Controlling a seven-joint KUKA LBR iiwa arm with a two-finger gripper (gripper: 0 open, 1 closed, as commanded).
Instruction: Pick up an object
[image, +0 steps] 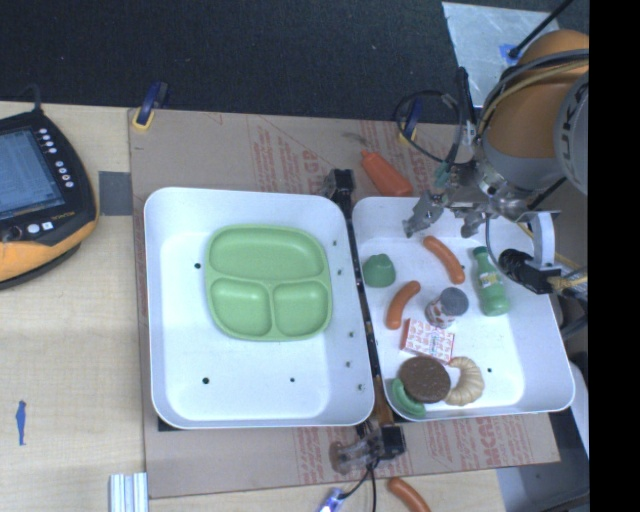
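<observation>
Claw (447, 215) near right bin's (540, 385) far edge

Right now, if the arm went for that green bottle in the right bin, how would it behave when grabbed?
The green bottle lies on its side near the bin's right wall, so its round body would probably roll if nudged. It looks like smooth toy plastic, likely light, stiff, and a bit slippery. Gripping across its body seems the safer choice.

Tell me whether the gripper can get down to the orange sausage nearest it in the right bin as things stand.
Probably yes. The gripper hangs above the right bin, close to the upper orange sausage. That sausage lies alone on bare bin floor, apart from the green bottle and the other sausage, with nothing on top.
</observation>
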